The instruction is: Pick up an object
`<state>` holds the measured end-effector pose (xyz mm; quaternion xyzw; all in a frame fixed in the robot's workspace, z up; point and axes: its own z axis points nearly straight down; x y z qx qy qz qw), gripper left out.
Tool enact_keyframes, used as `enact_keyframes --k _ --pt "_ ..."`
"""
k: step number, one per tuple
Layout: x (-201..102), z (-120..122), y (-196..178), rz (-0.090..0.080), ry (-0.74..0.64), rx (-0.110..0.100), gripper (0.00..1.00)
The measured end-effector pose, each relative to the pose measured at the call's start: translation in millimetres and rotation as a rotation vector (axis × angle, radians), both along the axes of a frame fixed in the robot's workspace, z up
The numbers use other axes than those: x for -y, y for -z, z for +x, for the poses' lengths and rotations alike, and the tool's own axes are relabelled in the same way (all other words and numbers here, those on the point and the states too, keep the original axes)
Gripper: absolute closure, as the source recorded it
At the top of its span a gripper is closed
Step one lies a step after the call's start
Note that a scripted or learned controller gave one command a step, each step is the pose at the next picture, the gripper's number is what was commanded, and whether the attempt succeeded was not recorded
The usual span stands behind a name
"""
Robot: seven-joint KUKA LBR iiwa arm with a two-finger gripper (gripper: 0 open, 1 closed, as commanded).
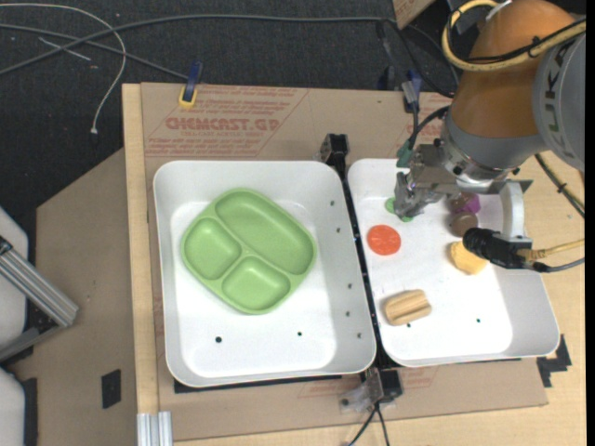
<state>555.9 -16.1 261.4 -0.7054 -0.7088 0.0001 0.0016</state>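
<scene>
The arm enters from the right of the camera view, its broad orange band uppermost and the grey wrist below it pointing steeply downward. The pincer (406,203) hangs at the wrist's lower end, low and aimed straight down, its dark fingers close together at the tips. Black and yellow cables loop around the wrist.
</scene>
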Motion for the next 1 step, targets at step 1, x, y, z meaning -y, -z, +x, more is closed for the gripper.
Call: enact_keyframes --k 1 --pt "-62.6 4.0 12.9 0.001 -0.002 -0.002 1.0"
